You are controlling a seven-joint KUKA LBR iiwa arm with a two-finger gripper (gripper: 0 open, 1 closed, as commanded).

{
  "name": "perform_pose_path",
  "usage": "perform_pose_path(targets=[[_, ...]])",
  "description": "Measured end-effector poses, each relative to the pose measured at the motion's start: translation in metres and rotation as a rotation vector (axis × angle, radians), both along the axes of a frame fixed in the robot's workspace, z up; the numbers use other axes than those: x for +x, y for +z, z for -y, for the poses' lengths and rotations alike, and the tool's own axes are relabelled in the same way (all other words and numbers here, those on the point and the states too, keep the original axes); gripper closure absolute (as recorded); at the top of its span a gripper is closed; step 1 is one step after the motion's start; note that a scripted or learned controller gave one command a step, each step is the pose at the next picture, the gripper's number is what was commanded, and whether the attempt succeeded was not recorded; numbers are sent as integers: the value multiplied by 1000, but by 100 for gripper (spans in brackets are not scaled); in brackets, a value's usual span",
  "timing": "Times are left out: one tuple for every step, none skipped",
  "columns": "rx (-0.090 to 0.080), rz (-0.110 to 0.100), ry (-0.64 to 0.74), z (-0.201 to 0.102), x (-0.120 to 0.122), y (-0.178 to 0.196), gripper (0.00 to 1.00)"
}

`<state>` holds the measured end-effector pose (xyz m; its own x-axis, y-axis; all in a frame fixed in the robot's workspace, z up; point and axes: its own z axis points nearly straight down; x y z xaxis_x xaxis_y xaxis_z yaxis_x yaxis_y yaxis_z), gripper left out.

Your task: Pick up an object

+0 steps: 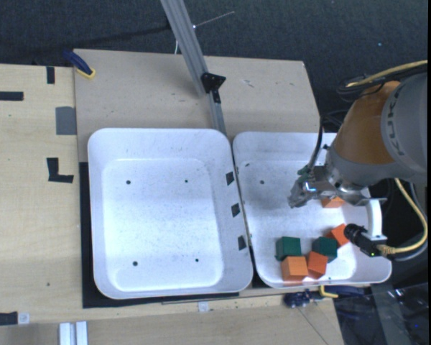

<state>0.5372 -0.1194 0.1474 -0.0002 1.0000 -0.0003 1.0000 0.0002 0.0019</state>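
Observation:
My gripper (304,191) hangs over the middle of the right bin (273,164), pointing down, with the grey arm and its orange band behind it to the right. Several small blocks lie in that bin's near right corner: a green block (288,246), an orange block (295,267), another orange block (317,263), a dark green block (325,247) and an orange block (338,233). One more orange block (333,203) peeks out just right of the gripper, partly hidden by the wrist. Nothing shows between the gripper's tips.
The left bin (161,210) sits beside the right one, sharing a middle rim. A slanted metal pole (190,38) crosses the bench behind the bins. Yellow and black cables (406,221) loop at the right edge near the arm.

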Motion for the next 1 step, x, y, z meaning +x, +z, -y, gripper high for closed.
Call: perform_pose_path(targets=[[-1,1,2,-2,6,43,100]])
